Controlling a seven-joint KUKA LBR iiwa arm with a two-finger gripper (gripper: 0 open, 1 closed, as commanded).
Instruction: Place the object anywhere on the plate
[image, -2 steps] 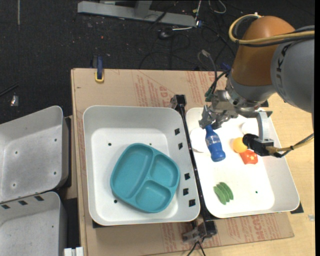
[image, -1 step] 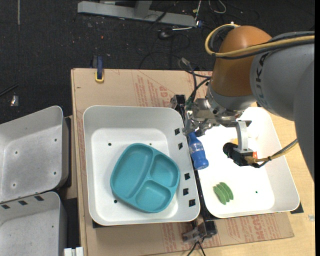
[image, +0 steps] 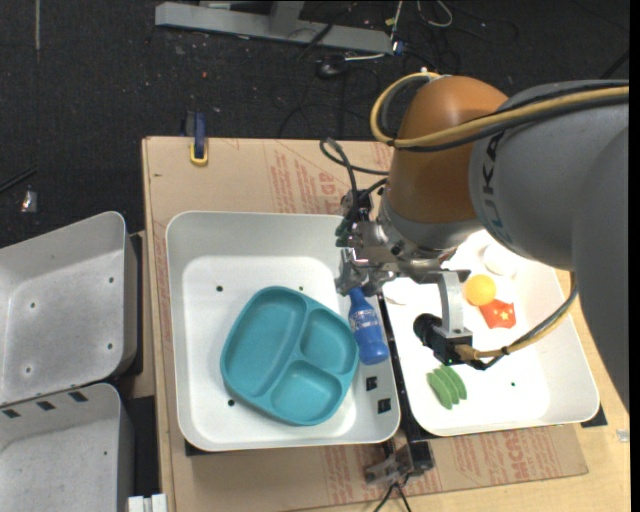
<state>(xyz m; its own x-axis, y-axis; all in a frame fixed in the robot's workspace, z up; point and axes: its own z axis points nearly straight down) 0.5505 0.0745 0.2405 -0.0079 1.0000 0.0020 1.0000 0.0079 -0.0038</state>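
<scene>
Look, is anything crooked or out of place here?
The blue bottle is tilted at the right rim of the teal plate, under the gripper, not lying flat on it. Whether it rests or hangs I cannot tell.

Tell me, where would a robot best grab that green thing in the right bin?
Probably across the narrow middle of the green thing, coming straight down from above. It lies flat on the floor of the right bin, long and slim, slanting from upper left to lower right, so its short width suits a two-sided pinch. Bare floor shows along both long sides, leaving room to close in.
</scene>
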